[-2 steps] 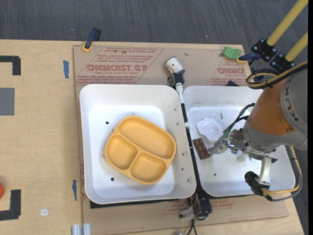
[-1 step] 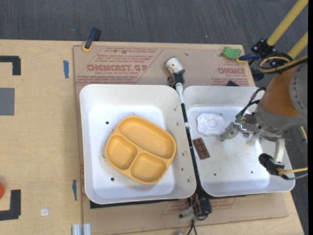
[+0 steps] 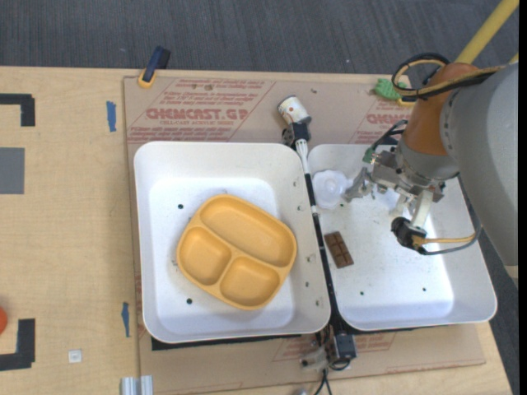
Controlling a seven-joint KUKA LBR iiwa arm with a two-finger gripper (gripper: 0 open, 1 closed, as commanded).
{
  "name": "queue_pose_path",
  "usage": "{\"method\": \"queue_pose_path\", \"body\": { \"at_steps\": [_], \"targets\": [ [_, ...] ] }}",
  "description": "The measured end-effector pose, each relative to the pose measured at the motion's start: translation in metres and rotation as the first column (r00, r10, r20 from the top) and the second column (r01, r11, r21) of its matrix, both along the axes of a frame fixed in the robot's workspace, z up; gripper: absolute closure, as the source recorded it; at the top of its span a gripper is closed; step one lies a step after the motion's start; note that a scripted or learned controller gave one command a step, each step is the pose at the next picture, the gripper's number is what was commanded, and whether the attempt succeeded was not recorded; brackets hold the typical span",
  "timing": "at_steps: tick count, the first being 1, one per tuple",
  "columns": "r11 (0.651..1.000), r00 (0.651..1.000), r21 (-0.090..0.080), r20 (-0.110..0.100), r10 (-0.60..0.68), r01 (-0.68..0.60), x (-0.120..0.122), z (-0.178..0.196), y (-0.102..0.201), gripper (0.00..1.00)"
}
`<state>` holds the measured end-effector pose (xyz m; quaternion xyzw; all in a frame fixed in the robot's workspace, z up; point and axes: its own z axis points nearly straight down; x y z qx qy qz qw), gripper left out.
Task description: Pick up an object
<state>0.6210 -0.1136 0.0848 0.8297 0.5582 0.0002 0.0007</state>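
evenly and brightly lit from overhead, without harsh glare. soft, short shadows under the yellow divided plate [image 3: 237,251] and along the rims of the white bins [image 3: 156,220]. slightly washed-out whites on the bin floors. mild softness throughout, with the grey arm [image 3: 494,146] near the right edge blurred and out of focus.

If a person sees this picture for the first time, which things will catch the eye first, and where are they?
The yellow divided tray stands out most: it lies tilted in the left bin, bright against the white. Next comes the grey arm with its orange band, reaching from the right over the right bin, its end effector hanging above the bin's upper part. A small brown block lies near that bin's left wall.
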Motion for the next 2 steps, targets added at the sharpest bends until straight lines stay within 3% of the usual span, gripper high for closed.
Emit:
{"method": "queue_pose_path", "body": {
  "at_steps": [1,2],
  "targets": [
    [0.992,0.992,0.001,-0.002,0.125,-0.125,-0.014,0.0,-0.069,0.0],
    [0.853,0.853,0.001,0.001,0.522,-0.522,0.002,0.0,-0.09,0.0]
  ]
}}
